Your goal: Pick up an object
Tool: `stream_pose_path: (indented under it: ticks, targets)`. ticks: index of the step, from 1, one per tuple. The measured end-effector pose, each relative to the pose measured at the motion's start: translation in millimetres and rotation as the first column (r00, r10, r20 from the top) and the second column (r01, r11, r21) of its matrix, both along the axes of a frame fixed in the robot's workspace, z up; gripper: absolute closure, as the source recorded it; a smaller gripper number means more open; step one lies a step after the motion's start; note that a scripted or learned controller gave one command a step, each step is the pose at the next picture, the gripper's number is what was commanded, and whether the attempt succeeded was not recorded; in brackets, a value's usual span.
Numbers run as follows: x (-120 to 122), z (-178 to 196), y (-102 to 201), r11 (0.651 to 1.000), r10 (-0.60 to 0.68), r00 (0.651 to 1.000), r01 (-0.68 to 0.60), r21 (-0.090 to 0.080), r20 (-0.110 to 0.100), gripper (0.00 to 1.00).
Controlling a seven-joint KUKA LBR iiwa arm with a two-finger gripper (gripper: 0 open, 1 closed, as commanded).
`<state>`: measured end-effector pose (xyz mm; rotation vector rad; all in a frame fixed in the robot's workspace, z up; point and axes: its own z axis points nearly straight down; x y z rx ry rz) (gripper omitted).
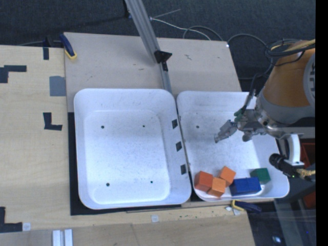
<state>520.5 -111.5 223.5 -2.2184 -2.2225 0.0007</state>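
Observation:
Several small blocks lie along the near edge of the right bin [205, 106]. There are three orange blocks [204, 180], [227, 175], [218, 187], a blue block [245, 186] and a green block [262, 175]. My gripper [225, 131] hangs over the middle of the right bin, above and apart from the blocks, reaching in from the right on the grey and orange arm [289, 86]. I see nothing held in it.
The left bin [82, 137] stands beside the right one, with black clips [179, 145] along the shared rim. A slanted metal rail [146, 27] rises behind the bins. Cables [205, 32] lie at the back, and a blue-yellow clamp [68, 46] lies at the back left.

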Motion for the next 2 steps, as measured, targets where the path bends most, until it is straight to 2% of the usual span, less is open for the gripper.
stream_pose_path:
  ticks: [1, 2]
  targets:
    - [18, 71, 50, 1.000, 0.006, 1.000, -0.006, 0.000, 0.008, 0.00]
    - [23, 122, 66, 1.000, 0.002, 1.000, -0.002, -0.001, 0.006, 0.00]
